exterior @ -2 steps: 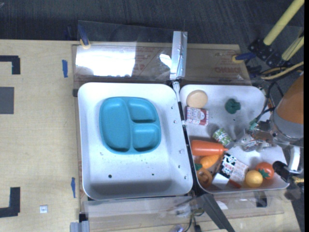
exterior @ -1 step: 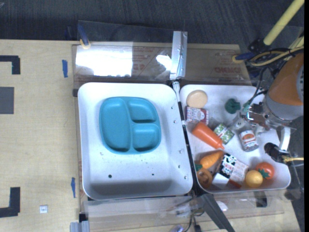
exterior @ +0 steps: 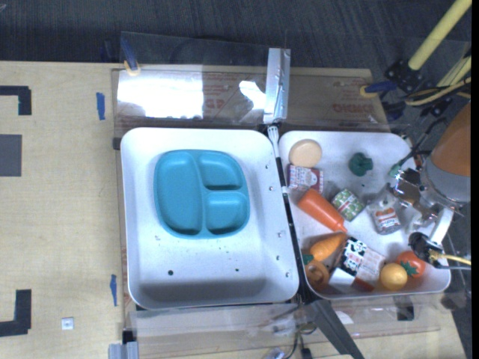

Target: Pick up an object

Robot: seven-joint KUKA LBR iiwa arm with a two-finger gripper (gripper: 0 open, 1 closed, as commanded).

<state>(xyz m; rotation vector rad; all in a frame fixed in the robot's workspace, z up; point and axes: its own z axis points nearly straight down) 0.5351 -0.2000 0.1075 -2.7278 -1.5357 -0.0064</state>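
Gripper [exterior: 410, 200]: over the right bin [exterior: 337, 142], near a small jar [exterior: 386, 219]. We cannot tell its state; arm [exterior: 455, 159] cut off.

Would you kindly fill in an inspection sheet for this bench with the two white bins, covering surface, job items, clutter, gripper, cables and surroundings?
Surface: pale wooden bench bearing two white bins side by side.
Job's things: right bin holds small toy foods, among them an orange carrot, a cow-print carton, a yellow lemon and a green piece.
Clutter: left bin holds a blue divided tray.
Gripper: gripper sits low over the right bin's right side; finger state unclear.
Cables: dark cables at upper right, beside a yellow pole.
Surroundings: dark floor beyond the bench.
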